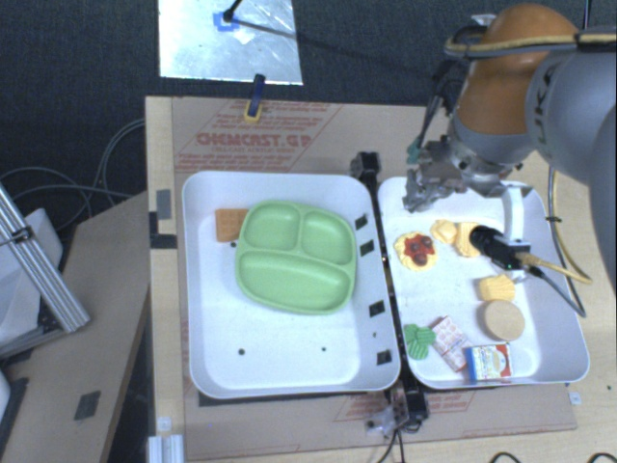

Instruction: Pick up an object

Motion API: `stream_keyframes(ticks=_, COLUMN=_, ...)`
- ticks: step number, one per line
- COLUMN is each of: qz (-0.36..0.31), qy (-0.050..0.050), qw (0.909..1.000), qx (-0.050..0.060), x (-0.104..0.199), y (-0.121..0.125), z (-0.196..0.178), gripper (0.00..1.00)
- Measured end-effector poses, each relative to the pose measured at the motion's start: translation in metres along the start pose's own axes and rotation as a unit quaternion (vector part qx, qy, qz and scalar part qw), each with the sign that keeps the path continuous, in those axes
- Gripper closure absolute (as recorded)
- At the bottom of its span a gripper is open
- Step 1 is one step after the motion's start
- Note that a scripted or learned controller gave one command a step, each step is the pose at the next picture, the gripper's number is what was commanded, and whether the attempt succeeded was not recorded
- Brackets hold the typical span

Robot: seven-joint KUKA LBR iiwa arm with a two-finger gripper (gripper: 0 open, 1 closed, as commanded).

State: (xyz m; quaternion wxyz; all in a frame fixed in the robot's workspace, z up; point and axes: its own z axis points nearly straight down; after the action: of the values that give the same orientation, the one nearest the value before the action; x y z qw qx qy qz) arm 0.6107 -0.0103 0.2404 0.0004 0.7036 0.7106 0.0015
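Nearest, at six o'clock in the right bin (569, 350): small carton (489, 362), round biscuit (503, 320). Farther up, pizza toy (416, 249), lying toward six o'clock from the gripper (421, 197) hovering just above it. Gripper state impossible to tell; fingertips blurred against white. Left bin (207, 287) bearing green tray (294, 257).

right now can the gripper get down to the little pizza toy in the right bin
Probably yes: the gripper hangs just above and behind the pizza toy, whose top lies uncovered, with the yellow toy close beside it.
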Motion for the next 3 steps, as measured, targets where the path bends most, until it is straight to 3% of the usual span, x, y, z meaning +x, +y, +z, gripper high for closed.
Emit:
stream_keyframes(ticks=1, qz=0.0, qy=0.0, qw=1.0, qx=0.0, x=0.049, y=0.008, z=-0.003, gripper=1.0)
stream_keyframes(ticks=2, qz=0.0, qy=0.0, qw=1.0, qx=0.0, x=0.109, y=0.019, z=0.017, gripper=1.0)
stream_keyframes(ticks=3, qz=0.002, qy=-0.001, qw=1.0, qx=0.001, x=0.112, y=0.023, z=0.025, gripper=1.0)
